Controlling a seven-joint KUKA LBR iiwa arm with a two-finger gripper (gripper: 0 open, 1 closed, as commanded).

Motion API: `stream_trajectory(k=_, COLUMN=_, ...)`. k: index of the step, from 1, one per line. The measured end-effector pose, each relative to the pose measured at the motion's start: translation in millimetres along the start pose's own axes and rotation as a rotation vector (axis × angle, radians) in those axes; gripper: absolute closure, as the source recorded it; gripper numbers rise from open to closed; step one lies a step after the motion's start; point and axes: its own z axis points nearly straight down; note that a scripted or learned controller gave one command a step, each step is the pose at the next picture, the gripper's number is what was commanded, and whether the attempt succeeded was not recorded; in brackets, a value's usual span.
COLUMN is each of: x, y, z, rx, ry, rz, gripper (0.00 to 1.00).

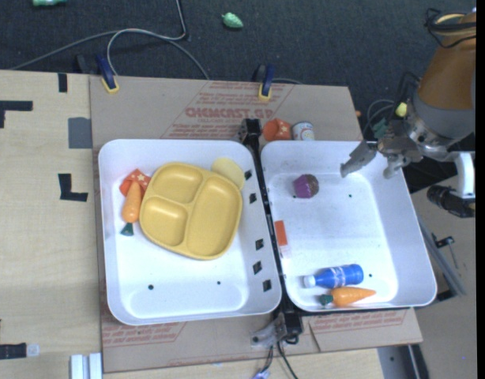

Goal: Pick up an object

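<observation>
Hovering with gripper (374,159) fingers spread and empty over the right bin (400,235)'s far edge, approaching the purple object (305,185) lying nearby, needing to descend and close.

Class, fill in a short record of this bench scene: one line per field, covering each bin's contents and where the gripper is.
left bin: yellow divided plate, carrot at its left
right bin: purple object, blue bottle, orange carrot
gripper: above the right bin's far right corner, apart from the purple object
held: nothing seen between the fingers
between bins: black divider strip
</observation>
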Motion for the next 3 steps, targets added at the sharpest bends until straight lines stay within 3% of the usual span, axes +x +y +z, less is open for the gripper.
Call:
stream_trajectory(k=1, x=39.8, y=43.6, z=103.5, rx=0.005, ry=0.002, rz=-0.001, gripper=0.00)
stream_trajectory(k=2, x=55.3, y=41.7, z=157.9, rx=-0.002, ry=-0.001, rz=0.000, gripper=0.00)
stream_trajectory(k=3, x=40.0, y=66.5, z=158.0, rx=-0.004, ry=-0.001, rz=-0.001, gripper=0.00)
